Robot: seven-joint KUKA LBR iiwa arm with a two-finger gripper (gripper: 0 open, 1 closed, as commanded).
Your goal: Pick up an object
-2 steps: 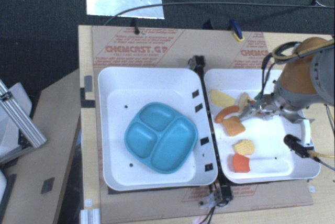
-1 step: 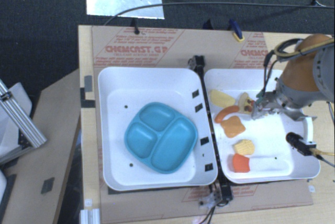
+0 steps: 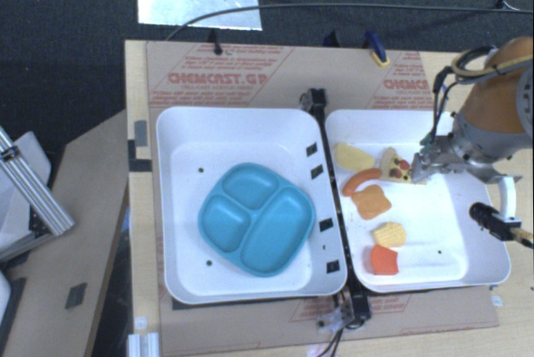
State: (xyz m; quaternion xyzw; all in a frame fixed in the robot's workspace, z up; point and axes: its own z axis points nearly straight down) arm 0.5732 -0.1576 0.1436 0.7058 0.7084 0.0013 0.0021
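claw (image 3: 420,168) beside pizza slice (image 3: 394,165) | right bin (image 3: 480,263) | blue tray (image 3: 255,218) in left bin (image 3: 188,180)

We see a divided plate (image 3: 256,218) in the left bin (image 3: 179,180), while the right bin (image 3: 476,263) holds several food pieces (image 3: 371,201) clustered toward its left side, near the wall between the bins.

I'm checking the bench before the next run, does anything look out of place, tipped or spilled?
Nothing stands out. The blue divided plate lies flat in the left bin, turned at an angle to the walls. The toy food pieces sit loosely scattered inside the right bin, none over the rim. The gripper is low beside the pizza slice.
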